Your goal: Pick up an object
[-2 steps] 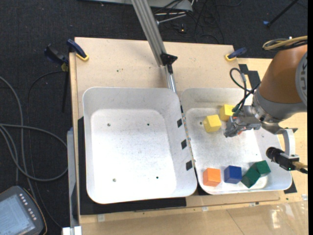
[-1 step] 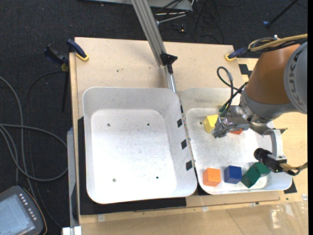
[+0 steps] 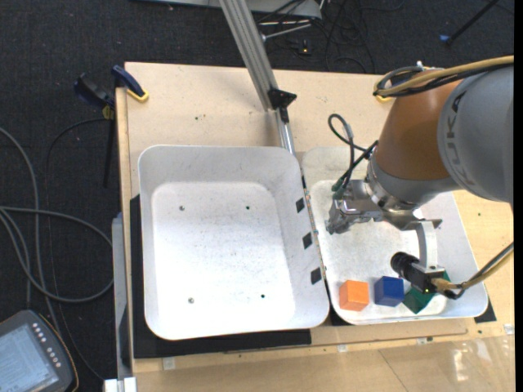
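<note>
The arm (image 3: pixel 445 137) is reaching in from the right and hanging over the right bin (image 3: pixel 466 243). Its end effector (image 3: pixel 341 217) is sitting low over the bin's left part, near the divide between the bins; whether it is wide or narrow cannot be told. Three blocks are lying along the right bin's near edge: an orange block (image 3: pixel 354 295), a blue block (image 3: pixel 390 291) just beside it, and a green block (image 3: pixel 418 300) touching the blue one. The left bin (image 3: pixel 163 178) is resting on the tabletop (image 3: pixel 196 96).
</note>
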`<state>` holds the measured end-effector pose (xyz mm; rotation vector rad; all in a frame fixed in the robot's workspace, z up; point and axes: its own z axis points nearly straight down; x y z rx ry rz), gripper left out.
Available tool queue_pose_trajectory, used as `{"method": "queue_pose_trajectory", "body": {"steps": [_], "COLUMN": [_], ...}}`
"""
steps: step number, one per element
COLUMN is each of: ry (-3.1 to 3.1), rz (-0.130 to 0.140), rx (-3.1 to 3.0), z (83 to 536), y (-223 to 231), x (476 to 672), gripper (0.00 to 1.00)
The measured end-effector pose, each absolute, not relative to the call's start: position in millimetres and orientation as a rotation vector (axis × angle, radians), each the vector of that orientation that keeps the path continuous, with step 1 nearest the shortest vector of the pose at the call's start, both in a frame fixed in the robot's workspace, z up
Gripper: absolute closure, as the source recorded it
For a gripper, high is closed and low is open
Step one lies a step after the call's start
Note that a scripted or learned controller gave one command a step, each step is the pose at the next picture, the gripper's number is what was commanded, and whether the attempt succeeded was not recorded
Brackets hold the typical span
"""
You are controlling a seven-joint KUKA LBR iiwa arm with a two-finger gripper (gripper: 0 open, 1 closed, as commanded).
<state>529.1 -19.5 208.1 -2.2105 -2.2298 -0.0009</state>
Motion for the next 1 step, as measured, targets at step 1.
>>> {"method": "queue_pose_trajectory", "body": {"steps": [1], "ry": [-2.231], "rz": [-0.002], "rx": [-2.21], "z": [217.0], "y": [34.1], "x": [533.9], "gripper": [1.0]}}
